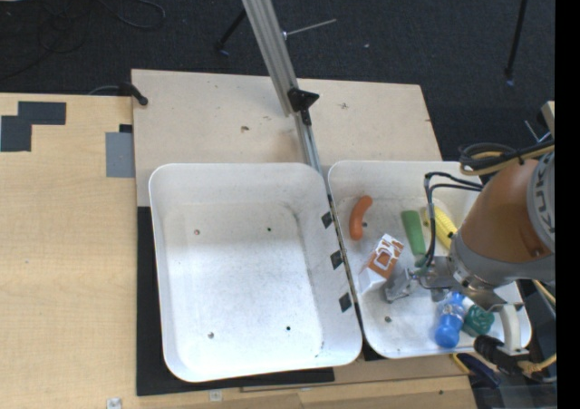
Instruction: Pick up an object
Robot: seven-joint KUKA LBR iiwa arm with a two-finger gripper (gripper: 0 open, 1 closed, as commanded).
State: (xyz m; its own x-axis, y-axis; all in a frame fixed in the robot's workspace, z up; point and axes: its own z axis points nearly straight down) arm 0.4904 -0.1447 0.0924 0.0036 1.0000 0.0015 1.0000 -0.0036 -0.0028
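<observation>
The white packet with orange print (384, 258) lies near the middle of the right bin (381, 176), tilted, its long axis running from lower left to upper right. The gripper (400, 287) sits low, just beside the packet's lower edge; whether it is wide or narrow I cannot tell. A good grasp would likely straddle the packet's short side, clear of the orange sausage-shaped piece (360, 216) and green stick (414, 232).

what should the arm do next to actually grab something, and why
Probably ease straight down a little and close. The gripper is low in the right bin, beside the orange-and-white packet, and nothing shows between its fingers, so no object is held yet.
</observation>
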